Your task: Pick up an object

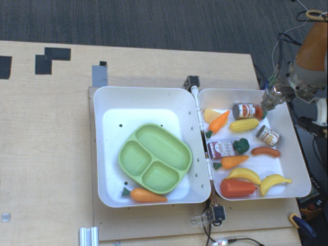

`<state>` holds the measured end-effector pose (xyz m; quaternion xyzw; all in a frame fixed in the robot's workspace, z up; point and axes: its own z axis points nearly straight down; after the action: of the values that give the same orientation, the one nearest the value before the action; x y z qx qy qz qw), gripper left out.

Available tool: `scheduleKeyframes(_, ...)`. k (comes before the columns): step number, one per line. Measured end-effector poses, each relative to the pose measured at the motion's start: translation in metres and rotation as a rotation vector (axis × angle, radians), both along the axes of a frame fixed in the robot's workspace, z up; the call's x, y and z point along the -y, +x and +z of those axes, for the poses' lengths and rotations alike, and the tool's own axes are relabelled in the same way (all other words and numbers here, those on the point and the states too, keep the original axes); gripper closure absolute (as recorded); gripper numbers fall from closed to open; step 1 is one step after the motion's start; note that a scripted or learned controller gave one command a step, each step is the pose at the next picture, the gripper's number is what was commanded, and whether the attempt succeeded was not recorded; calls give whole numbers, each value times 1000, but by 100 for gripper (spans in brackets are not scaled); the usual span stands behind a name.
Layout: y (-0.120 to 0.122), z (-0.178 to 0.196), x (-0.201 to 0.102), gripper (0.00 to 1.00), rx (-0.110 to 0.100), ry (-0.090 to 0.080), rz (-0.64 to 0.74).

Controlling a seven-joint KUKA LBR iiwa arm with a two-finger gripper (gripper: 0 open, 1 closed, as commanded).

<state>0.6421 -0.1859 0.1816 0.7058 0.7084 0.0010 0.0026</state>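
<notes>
The right bin (300, 163) holds several toy foods. Among them are a red-labelled can (244, 110) lying on its side, a yellow piece (244, 125) below it and a small tin (268, 136). There are also an orange carrot (219, 122), a broccoli (241, 146), a red sausage (265, 151), two bananas (245, 174) (274, 182) and a red pepper (237, 188). My gripper (268, 102) hangs over the bin's far right corner, just right of the can. Nothing shows between its tips.
The left bin (102, 137) holds a green divided plate (155, 158) and a carrot (146, 195) at its near edge. A red packet (220, 149) and a second carrot (233, 161) lie by the centre divider (201, 137). Cables hang at the right.
</notes>
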Motion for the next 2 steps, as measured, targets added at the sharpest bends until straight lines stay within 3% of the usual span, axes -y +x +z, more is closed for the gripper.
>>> scheduleKeyframes(1, 0, -1, -1, 0, -1, 1, 1)
scheduleKeyframes(2, -8, -96, -33, 0, 0, 2, 2)
